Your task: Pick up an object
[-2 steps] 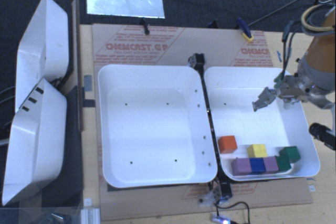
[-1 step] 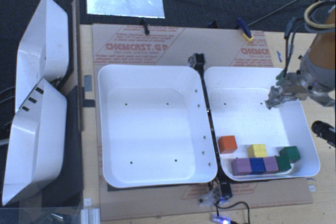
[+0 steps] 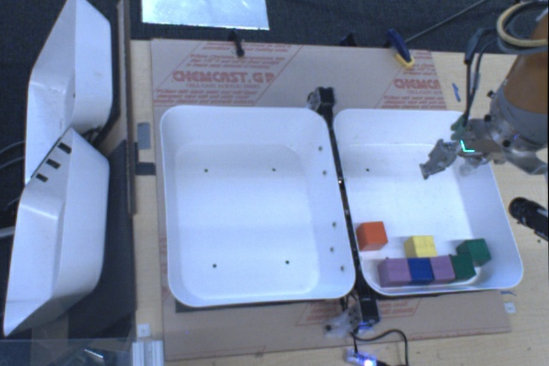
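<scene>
Fingers (image 3: 439, 159) hang above the right bin (image 3: 412, 133) (their spread too blurred to tell), holding nothing.

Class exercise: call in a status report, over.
Gripper above right bin, carrying nothing visible. Blocks clustered at the bin's near edge, orange block apart. Nothing between gripper and blocks.

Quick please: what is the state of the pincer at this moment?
Pincer: above the right bin, nothing between its fingers; whether open or closed cannot be told.

Bright, even overhead light; white bins (image 3: 249, 120) slightly overexposed, shadows soft.
</scene>
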`<state>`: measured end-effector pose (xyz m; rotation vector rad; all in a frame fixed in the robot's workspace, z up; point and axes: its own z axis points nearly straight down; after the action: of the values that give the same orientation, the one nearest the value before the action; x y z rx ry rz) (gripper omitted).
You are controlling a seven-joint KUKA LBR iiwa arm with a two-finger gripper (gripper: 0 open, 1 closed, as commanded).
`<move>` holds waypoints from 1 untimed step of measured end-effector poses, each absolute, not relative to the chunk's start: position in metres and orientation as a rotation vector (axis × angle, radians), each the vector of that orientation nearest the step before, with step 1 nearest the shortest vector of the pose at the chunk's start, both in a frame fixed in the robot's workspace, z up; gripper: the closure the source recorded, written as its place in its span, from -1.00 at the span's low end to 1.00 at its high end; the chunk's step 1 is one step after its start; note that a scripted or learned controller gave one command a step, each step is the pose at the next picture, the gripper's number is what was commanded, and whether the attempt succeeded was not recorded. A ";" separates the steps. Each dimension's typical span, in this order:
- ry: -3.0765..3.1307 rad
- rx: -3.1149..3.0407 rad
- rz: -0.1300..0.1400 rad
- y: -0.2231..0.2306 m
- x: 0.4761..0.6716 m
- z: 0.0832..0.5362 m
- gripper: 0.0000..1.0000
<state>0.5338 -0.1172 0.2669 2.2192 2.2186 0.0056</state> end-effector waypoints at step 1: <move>2.229 2.211 0.007 -0.034 0.512 0.308 -1.00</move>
<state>0.5120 -0.0345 0.3081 2.2111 2.2285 0.0068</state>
